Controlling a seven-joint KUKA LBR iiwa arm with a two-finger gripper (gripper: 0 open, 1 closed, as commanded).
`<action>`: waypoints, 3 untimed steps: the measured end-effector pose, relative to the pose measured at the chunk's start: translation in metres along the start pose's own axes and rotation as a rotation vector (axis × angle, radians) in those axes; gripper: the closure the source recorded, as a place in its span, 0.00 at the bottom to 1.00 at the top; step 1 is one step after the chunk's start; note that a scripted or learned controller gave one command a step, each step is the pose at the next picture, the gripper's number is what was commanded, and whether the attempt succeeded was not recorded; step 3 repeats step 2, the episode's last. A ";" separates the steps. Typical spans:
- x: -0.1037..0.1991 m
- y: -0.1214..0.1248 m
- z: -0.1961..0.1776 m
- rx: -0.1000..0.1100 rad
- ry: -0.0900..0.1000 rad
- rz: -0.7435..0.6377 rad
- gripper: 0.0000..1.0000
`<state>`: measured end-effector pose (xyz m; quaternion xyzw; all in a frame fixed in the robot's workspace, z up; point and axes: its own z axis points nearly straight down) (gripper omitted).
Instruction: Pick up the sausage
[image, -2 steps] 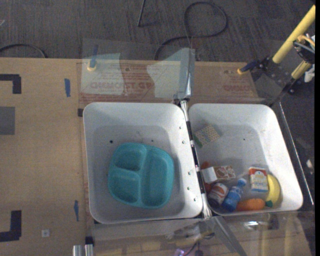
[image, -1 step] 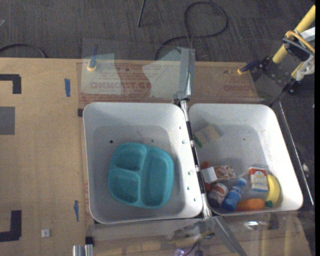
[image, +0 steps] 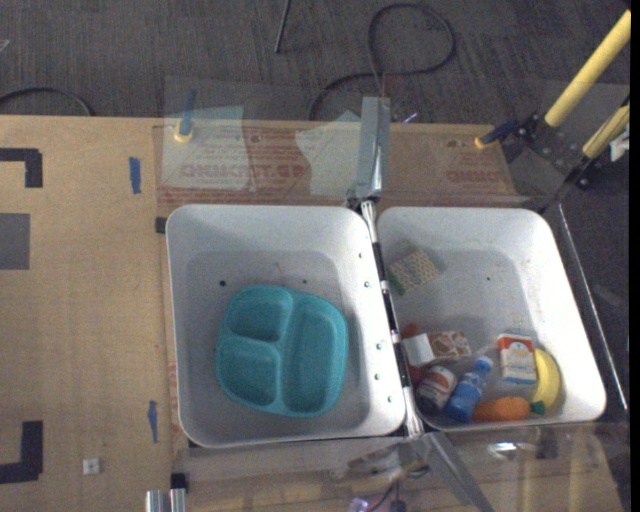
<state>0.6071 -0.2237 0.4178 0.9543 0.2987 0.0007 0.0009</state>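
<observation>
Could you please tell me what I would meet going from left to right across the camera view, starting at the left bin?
Left bin → teal divided plate → right bin → blue bottle → small carton → banana.

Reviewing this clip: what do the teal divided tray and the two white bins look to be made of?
The teal divided tray looks like moulded plastic: one even colour, rounded compartment walls, a soft sheen. The left bin and the right bin seem to be thin white plastic or coated metal, matte with rounded corners; the view cannot settle which.
</observation>
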 end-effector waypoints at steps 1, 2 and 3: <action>-0.021 -0.015 0.066 0.006 -0.003 0.330 0.00; 0.016 0.007 0.106 0.003 -0.002 0.389 0.00; 0.016 0.007 0.106 0.003 -0.002 0.389 0.00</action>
